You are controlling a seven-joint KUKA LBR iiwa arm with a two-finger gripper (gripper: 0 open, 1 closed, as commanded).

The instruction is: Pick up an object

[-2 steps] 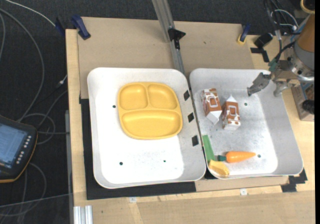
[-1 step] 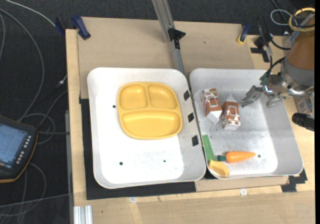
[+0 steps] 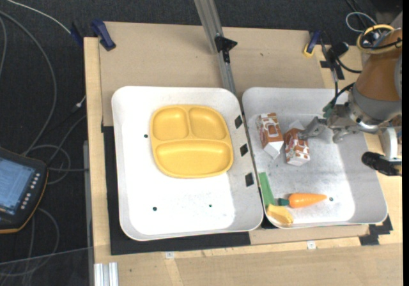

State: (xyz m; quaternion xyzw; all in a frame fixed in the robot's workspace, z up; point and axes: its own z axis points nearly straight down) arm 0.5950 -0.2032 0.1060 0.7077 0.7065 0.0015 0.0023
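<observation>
In the right bin (image 3: 358,208) lie two small brown-and-white cartons, one (image 3: 270,131) at the upper left and one (image 3: 297,149) just right of it. An orange toy carrot (image 3: 307,200) rests near the bin's front edge. My gripper (image 3: 326,130) hangs over the bin's upper right, just right of the second carton. Its fingers are spread open, with nothing between them. One fingertip (image 3: 313,126) comes close to that carton's top corner.
A yellow divided plate (image 3: 190,140) sits in the left bin (image 3: 185,214). A green stick (image 3: 264,186) and a yellow piece (image 3: 280,216) lie at the right bin's front left corner. A metal post (image 3: 214,23) rises behind the bins.
</observation>
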